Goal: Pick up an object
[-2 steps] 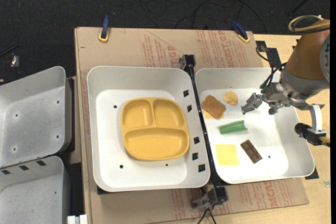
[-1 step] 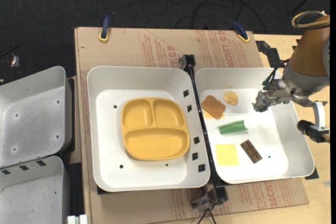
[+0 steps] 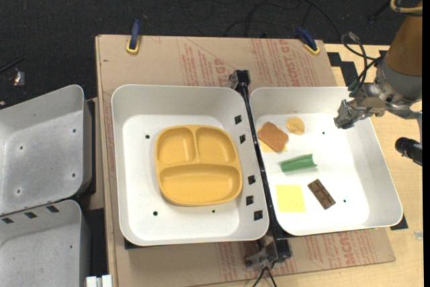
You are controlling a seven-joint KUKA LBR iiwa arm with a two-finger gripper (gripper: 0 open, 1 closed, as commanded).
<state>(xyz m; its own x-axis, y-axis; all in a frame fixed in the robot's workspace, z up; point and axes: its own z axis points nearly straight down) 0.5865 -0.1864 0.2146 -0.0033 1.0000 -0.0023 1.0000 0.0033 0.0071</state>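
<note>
1. Two shallow white bins sit side by side on a brown cardboard sheet [image 3: 201, 57] printed with red lettering: the left bin [image 3: 127, 144] and the right bin [image 3: 376, 165], divided by a black strip [image 3: 252, 151] running between them.
2. The left bin holds one thing: a yellow plastic plate with three compartments [image 3: 199, 165], lying flat near the bin's middle.
3. The right bin holds five small objects, all in its left half.
4. One orange-brown, bread-like slab [image 3: 273, 136] lies near the divider toward the far side.
5. One small pale yellow lump [image 3: 295, 125] sits just beside the slab, on its right and slightly farther back; whether they touch cannot be told.
6. One green, roughly cylindrical piece [image 3: 297, 163] lies on its side below those two, near the bin's middle.
7. One flat bright yellow square [image 3: 290, 198] lies nearer the front edge, below the green piece.
8. One dark brown bar [image 3: 321, 194] lies at a slant just to the right of the yellow square, apart from it.
9. The one grey arm with its orange band [image 3: 406, 54] reaches in from the right; its gripper [image 3: 347, 116] is over the far right part of the right bin, well apart from all five objects.
10. Nothing is seen between the gripper's fingers, and whether the jaws are apart or together cannot be told.
11. Two blue-and-yellow clamps [image 3: 134, 39] [image 3: 307, 39] grip the far edge of the cardboard.
</note>
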